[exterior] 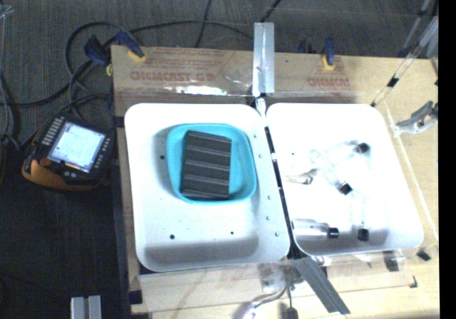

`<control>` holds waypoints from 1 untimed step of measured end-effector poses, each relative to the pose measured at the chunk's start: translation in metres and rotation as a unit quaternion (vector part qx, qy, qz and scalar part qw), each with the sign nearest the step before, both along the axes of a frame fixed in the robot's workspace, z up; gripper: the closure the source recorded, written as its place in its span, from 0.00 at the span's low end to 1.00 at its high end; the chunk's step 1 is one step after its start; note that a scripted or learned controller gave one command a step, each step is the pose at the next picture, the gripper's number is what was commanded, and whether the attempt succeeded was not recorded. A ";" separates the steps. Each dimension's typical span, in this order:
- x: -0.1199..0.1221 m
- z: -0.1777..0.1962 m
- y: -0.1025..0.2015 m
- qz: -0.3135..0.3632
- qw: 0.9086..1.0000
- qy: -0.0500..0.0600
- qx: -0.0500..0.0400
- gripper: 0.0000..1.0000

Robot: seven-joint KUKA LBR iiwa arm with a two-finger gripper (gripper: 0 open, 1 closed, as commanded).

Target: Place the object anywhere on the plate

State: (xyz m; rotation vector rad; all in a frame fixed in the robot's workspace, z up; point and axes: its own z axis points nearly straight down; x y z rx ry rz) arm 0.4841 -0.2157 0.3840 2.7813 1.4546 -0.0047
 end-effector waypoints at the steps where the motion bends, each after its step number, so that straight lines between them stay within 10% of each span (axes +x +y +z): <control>1: -0.001 -0.149 0.011 -0.233 0.972 0.002 0.001 0.00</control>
